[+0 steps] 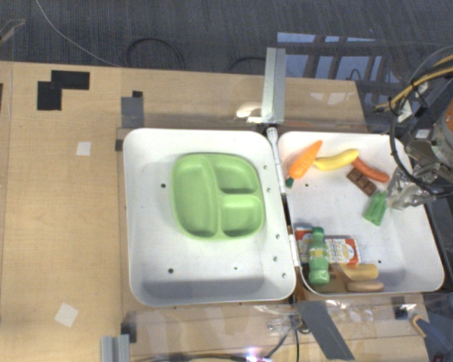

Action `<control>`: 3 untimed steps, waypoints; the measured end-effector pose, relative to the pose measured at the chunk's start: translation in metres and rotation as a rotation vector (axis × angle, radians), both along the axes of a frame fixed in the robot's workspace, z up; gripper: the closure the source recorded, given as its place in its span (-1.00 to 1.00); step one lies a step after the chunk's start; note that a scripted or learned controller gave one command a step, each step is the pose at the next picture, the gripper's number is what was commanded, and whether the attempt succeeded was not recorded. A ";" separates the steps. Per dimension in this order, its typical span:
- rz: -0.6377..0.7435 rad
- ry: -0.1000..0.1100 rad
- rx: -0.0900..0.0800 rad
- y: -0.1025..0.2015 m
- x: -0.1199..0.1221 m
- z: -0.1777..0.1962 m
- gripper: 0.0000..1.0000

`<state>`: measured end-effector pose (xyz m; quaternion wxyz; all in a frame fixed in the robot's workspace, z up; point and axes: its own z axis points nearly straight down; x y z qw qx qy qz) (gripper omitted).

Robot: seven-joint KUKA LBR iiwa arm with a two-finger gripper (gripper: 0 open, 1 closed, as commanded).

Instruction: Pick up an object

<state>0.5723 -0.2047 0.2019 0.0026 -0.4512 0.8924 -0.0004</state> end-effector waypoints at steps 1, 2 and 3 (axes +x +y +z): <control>-0.102 -0.010 -0.001 0.001 0.058 0.065 1.00; 0.069 -0.009 -0.002 0.000 0.098 0.080 1.00; 0.480 0.003 0.002 0.002 0.097 -0.049 1.00</control>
